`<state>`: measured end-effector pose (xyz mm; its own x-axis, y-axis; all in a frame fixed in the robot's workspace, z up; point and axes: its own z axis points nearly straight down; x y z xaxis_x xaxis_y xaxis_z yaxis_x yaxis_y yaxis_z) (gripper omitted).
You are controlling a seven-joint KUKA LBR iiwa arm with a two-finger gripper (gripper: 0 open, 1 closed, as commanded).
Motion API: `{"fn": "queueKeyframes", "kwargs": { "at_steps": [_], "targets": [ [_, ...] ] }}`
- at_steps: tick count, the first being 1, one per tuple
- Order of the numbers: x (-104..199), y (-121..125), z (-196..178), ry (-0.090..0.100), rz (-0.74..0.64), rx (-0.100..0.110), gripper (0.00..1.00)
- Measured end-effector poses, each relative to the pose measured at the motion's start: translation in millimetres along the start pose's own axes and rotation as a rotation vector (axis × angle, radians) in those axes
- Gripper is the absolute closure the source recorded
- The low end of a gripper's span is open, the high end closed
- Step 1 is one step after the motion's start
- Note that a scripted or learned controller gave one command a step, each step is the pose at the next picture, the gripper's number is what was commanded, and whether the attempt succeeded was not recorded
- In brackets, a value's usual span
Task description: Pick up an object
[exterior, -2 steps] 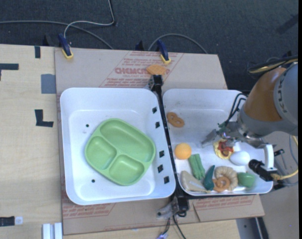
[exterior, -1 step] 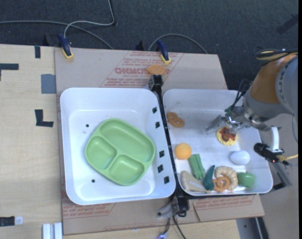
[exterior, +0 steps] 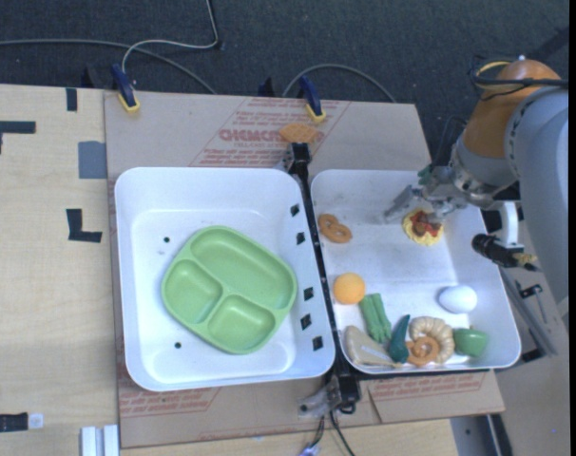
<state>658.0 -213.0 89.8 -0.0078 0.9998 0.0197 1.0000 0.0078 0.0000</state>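
**Bench check: two bins, gripper low in the right one**

Cardboard covers the surface [exterior: 250,131] under two white bins. I count one green divided plate [exterior: 229,288] in the left bin [exterior: 136,255]. The right bin [exterior: 383,193] holds several toy foods: one pretzel [exterior: 335,228], one orange ball [exterior: 349,288], one white egg [exterior: 457,299], and a small cluster along the near wall. My gripper [exterior: 423,218] sits directly over one yellow-and-red item [exterior: 425,230] near the far right. I cannot tell whether the jaws are released or clenched.
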Motion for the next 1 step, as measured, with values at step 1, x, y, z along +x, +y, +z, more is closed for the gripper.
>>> {"fn": "queueKeyframes", "kwargs": {
  "at_steps": [1],
  "targets": [
    [0.4, -1.1, -0.2, -0.001, -0.001, -0.003, 0.00]
  ]
}}
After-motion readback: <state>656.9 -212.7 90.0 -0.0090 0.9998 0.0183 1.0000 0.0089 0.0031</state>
